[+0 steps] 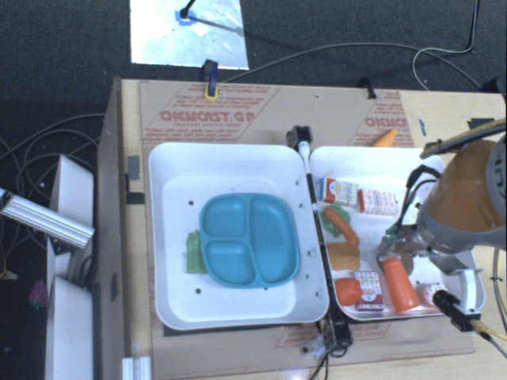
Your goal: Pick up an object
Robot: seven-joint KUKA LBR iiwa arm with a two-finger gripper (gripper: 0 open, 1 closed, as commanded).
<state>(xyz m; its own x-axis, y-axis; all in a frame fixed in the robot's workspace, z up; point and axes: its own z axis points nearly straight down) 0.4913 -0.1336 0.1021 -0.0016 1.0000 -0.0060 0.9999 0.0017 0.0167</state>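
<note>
I count two shallow white bins side by side on the worktop (238, 105). The left white bin (174, 172) holds one blue divided plastic plate (249, 240) and one green pod-shaped piece (193, 252) touching the plate's left rim. The right white bin (372, 158) holds one red-and-white carton (360, 197) near its far wall, one small orange and green vegetable toy (339, 222) below it, one tan bread-like piece (344, 256), one flat red-and-white packet (358, 290) at the near edge, and one orange carrot-shaped toy (399, 283) lying aslant.

The grey arm with its orange band (467, 192) reaches in from the right, wrist bent down over the right bin. The gripper (396, 250) sits at the carrot's upper end; I cannot tell whether it is apart or clamped.

The carrot lies beside the packet, near the bin's near wall, so room there is tight. The left bin has bare floor around the plate.
</note>
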